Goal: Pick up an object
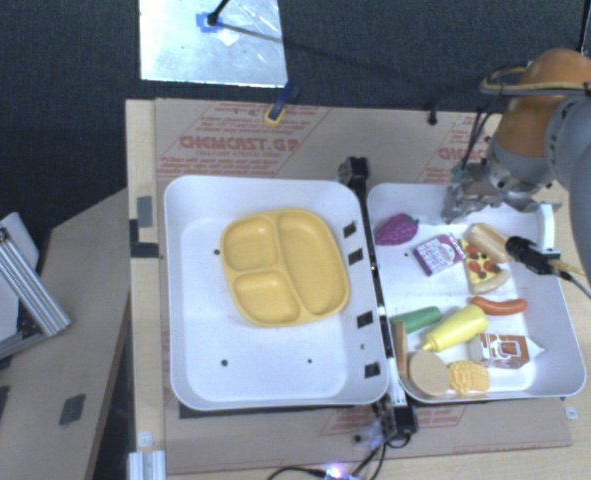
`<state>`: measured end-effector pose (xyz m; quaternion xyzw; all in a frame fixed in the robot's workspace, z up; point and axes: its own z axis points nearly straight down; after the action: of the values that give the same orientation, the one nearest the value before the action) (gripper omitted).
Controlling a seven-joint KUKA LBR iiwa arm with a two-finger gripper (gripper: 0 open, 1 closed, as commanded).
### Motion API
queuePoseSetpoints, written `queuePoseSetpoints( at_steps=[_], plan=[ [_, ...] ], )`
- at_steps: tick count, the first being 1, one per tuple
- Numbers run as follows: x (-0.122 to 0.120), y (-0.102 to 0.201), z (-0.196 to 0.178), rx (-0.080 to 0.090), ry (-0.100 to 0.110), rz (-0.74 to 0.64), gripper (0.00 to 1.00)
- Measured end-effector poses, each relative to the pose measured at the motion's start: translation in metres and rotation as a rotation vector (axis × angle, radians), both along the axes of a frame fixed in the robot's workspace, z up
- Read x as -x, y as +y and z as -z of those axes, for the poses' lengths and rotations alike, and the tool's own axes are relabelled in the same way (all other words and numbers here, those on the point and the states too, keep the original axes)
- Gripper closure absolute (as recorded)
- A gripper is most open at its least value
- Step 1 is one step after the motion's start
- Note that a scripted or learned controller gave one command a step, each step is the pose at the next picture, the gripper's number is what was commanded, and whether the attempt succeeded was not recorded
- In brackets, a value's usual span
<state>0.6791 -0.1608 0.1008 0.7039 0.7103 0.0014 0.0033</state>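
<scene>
The right bin [565, 338] holds several toy foods. Among them are a purple bunch of grapes [397, 230], a small pink carton [437, 255], a hot dog [487, 238], a pizza slice [483, 271], a red sausage [499, 306], a green vegetable [415, 319] and a yellow mustard bottle [455, 328]. My gripper [464, 204] hangs over the bin's far edge, just right of the grapes and behind the carton. It points down, and I see nothing held in it.
A yellow divided plate [280, 266] lies in the left bin [190, 298]. A white snack packet [503, 350], a round bun [427, 374] and a yellow waffle piece [467, 376] crowd the right bin's near edge. A black divider [367, 258] runs between the bins.
</scene>
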Motion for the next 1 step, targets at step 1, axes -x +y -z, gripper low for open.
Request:
queuePoseSetpoints(
  at_steps=[1],
  plan=[
    [0.0013,0.0086,-0.048,-0.002,0.002,0.003,1.0]
  ],
)
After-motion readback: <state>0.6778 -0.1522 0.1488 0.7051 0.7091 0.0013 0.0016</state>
